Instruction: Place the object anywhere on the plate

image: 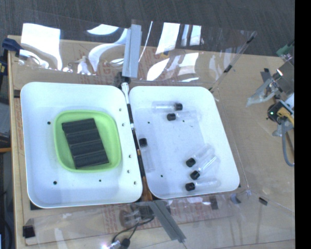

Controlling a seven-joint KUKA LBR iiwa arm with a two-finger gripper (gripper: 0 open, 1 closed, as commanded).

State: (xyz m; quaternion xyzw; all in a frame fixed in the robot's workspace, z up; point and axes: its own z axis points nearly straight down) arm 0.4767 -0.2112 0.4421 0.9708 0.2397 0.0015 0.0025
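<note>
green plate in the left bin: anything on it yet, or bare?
Occupied. A dark ridged block lies flat on the green plate in the left bin.

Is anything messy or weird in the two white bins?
The clear vials with black caps lie scattered on their sides in the right bin. The black ridged block sits slightly askew on the green plate.
</note>
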